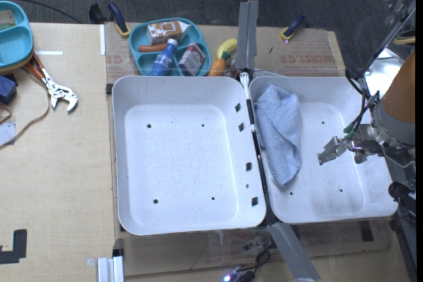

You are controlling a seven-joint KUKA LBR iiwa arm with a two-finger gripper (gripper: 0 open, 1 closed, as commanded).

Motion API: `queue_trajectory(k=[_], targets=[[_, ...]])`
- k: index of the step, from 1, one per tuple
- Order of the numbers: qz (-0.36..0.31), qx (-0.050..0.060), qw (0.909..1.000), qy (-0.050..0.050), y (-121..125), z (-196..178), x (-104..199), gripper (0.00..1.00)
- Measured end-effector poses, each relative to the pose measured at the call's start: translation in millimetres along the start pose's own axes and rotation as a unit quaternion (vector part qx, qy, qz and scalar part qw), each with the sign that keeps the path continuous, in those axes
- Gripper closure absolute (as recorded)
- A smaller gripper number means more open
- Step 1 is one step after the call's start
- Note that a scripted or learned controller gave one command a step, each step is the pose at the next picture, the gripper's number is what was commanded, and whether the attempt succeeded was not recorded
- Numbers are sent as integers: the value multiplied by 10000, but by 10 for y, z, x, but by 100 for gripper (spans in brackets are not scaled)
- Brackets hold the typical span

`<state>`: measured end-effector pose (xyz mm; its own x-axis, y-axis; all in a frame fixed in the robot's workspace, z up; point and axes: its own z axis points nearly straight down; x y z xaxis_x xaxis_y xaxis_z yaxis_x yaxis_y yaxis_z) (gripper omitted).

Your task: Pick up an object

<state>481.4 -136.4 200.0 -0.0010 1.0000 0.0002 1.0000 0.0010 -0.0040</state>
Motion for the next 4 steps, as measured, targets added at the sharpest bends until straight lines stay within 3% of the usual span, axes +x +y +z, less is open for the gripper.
queue_trajectory(k=[1, 2, 3, 4], targets=[[-385, -14, 9993, 0, -36, 1087, 445, 0], [872, -14, 9962, -6, 63, -53, 160, 0], [1253, -2, 9921, -4, 575, 472, -410, 0], [1576, -26, 9875, -2, 960, 1070, 405, 0]])
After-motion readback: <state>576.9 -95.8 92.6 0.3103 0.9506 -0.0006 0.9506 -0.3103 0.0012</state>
